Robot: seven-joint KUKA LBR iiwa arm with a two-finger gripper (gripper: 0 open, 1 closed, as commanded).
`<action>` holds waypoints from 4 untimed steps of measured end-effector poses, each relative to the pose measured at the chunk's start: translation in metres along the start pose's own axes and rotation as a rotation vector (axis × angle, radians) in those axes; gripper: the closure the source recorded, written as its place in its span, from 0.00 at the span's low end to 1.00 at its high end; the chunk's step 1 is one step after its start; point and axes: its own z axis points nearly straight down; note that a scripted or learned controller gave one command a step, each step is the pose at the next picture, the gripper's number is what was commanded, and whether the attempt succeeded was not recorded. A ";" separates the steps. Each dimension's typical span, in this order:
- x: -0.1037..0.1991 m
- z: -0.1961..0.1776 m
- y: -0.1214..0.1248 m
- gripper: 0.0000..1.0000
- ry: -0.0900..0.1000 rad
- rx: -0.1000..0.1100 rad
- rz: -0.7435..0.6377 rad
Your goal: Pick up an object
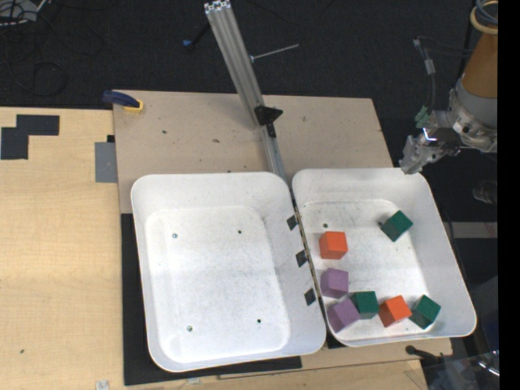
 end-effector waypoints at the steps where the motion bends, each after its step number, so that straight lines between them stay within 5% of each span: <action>1: 0.053 -0.002 -0.013 1.00 0.003 0.005 0.000; 4: 0.227 0.013 -0.022 1.00 0.003 0.008 -0.001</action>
